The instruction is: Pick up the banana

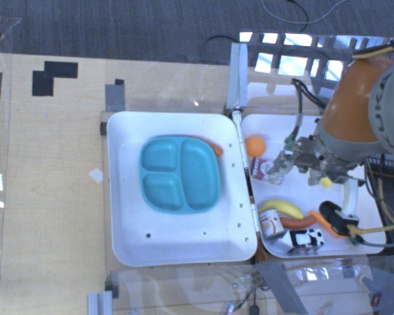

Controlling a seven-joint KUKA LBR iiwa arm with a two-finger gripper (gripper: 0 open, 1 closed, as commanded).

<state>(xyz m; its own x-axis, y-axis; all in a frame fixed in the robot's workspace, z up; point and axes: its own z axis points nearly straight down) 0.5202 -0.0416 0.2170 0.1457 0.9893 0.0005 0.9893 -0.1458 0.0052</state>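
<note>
1. Bins sit side by side on the bench: the left bin (125, 235) and the right bin (276, 120).
2. The grey arm (361, 110) with its orange band reaches over the right bin from the right side.
3. The gripper (306, 165) hangs over the middle of the right bin. I cannot tell how it is set, because the arm hides much of it.
4. The banana (282, 208) lies below the gripper, toward the near edge of the bin and a bit to the left. It is yellow and curved. It is apart from the gripper.
5. An orange ball (255, 146) sits left of the gripper, near the far left part of the right bin.
6. A small packet (268, 170) lies just left of the gripper, between the orange ball and the banana.
7. A small can (270, 224) stands just under the banana, by the bin's left wall.
8. A carrot (302, 221) lies just beside the banana, on its right.
9. A black and white toy (306, 239) rests near the bin's near edge, below the carrot.
10. A blue plate (180, 174) with three parts sits in the left bin, well apart from the gripper, far to its left.
</note>
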